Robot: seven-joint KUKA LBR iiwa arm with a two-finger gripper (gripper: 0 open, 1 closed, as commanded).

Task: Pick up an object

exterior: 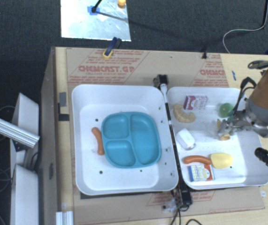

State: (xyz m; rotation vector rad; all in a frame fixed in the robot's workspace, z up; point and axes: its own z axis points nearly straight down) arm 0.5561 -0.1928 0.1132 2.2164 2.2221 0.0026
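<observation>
Gripper [225,130] sits low nr the right bin's [253,179] right edge, touching a small tan object [225,136] (grip state: can't tell).

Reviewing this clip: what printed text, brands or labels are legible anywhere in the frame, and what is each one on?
"CHEMCAST GP": red print on the brown protective sheet behind the left bin.
The same red print on the sheet behind the right bin: too washed out to read for certain.
Small purple-and-white carton in the right bin: print too small to read.
Blue-and-white packet at the right bin's front: label blurred, unreadable.
</observation>
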